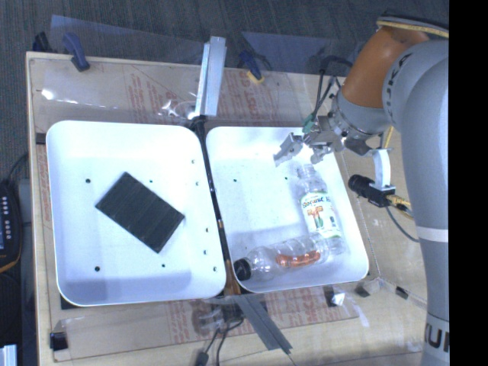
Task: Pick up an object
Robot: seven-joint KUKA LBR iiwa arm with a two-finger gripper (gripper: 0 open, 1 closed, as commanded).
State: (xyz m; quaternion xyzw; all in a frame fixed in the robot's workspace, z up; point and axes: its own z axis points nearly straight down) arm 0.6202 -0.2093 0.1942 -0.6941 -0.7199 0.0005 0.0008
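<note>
- dark grey flat rectangular pad [140,211]: lies flat in the left bin, near its middle, rotated diagonally, apart from all walls
- clear plastic bottle with white label [318,207]: lying on its side in the right bin along the right wall, cap end toward the back
- second clear bottle, black cap [284,255]: on its side along the right bin's front wall, cap pointing left, orange-ish contents visible; its right end touches the first bottle's base

Two white bins [122,139] [252,147] are sitting side by side on the bench. Two clear plastic bottles [319,208] [286,256] are lying in the right bin. One dark flat pad [139,211] is lying in the left bin. Two blue clamps [75,50] [252,64] are gripping the bench's far edge.
</note>
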